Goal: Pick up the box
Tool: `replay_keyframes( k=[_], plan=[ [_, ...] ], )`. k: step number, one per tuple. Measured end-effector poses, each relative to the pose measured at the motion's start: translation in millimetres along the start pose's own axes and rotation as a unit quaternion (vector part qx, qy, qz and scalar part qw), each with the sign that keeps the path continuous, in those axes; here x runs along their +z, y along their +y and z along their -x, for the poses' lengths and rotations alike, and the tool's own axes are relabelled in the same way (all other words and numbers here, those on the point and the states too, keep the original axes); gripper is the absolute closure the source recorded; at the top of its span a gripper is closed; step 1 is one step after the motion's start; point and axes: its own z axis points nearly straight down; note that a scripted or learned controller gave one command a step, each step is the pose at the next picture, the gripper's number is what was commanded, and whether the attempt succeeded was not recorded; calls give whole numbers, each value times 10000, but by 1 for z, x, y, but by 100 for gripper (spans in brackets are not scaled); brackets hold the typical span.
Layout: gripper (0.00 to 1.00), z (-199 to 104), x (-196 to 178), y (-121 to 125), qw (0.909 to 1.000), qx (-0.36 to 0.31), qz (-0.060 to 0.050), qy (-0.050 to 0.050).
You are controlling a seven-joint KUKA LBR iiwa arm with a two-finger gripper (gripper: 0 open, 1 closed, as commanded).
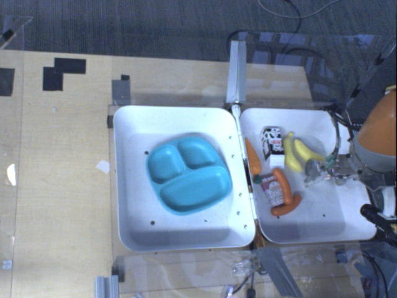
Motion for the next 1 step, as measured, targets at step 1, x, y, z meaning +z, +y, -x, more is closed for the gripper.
replay_keyframes(
  k=[1],
  plan=[
    [0,0,-104,-47,9874,1583,4,-7]
  ],
)
